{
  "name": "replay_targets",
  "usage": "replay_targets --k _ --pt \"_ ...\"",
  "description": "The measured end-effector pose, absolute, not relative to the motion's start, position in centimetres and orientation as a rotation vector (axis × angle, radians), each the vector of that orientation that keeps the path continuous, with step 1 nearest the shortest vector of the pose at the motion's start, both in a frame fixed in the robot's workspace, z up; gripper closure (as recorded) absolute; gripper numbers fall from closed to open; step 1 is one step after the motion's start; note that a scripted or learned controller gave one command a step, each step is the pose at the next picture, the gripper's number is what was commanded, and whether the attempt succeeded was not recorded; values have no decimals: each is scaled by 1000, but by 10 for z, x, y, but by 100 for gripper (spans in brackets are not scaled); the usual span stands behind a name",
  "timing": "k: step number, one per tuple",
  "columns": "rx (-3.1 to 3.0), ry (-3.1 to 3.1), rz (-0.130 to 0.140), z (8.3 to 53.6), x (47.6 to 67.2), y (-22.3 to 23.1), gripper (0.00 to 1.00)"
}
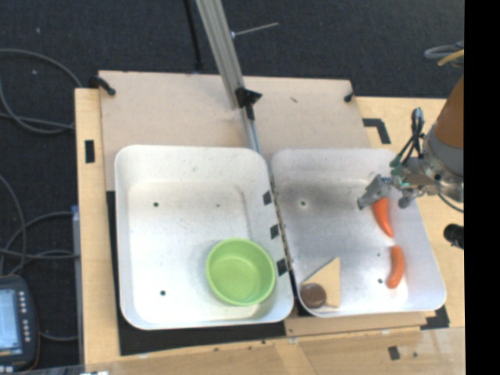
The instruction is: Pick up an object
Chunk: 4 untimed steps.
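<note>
My gripper (387,196) hangs over the right side of the right bin (328,209). Its two grey fingers are spread apart, one on each side of the upper end of an orange carrot-like piece (384,218). That piece lies on the bin floor, slanting down to the right, and the fingers stand wider than it and do not pinch it. A second orange piece (396,266) lies lower, near the bin's right wall.
A tan wedge (330,278) and a brown round piece (313,294) sit at the right bin's front edge. In the left bin (133,209), a green bowl (241,270) rests near the front right corner. A metal pole (226,53) rises behind the bins.
</note>
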<state>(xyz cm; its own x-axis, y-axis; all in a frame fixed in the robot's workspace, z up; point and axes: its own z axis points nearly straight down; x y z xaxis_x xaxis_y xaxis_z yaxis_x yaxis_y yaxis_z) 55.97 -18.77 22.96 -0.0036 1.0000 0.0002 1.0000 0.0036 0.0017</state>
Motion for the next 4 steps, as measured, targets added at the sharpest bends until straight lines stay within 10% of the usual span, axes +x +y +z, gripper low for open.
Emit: replay_targets --k 4 --pt "2223 2219 -4 100 559 -182 0"
